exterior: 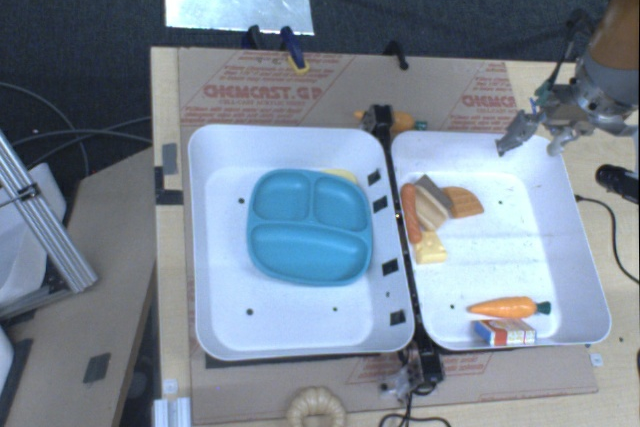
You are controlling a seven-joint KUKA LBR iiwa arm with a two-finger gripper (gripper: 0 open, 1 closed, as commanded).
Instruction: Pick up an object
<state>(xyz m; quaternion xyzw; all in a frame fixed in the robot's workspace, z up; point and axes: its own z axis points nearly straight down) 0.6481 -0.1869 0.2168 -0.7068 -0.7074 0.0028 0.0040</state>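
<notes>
two shallow white plastic bins sit side by side on the bench, and the black hinge strip (392,215) between them serves as the landmark. left of the strip, the left bin (225,315) holds a blue three-compartment plastic plate (310,227), lying flat near the bin's middle, with a small pale yellow piece (343,175) peeking out at the plate's far edge.

right of the strip, the right bin (570,255) holds the loose objects. just beside the strip lies a cluster: a thin orange-red stick (408,212) nearest the strip, a brown and tan layered wedge (430,200) touching it, a tan bread-like slice (465,203) on the wedge's far side from the strip, and a pale yellow cheese-like block (430,248) just below. well away from the strip, near the bin's front edge, an orange toy carrot with a green tip (508,308) lies on its side, and a small red, white and blue box (505,333) lies just in front of it.

the grey two-finger gripper (535,133) hangs over the right bin's far right corner, well apart from the cluster and the carrot. its two fingers are spread wide with nothing between them.
</notes>
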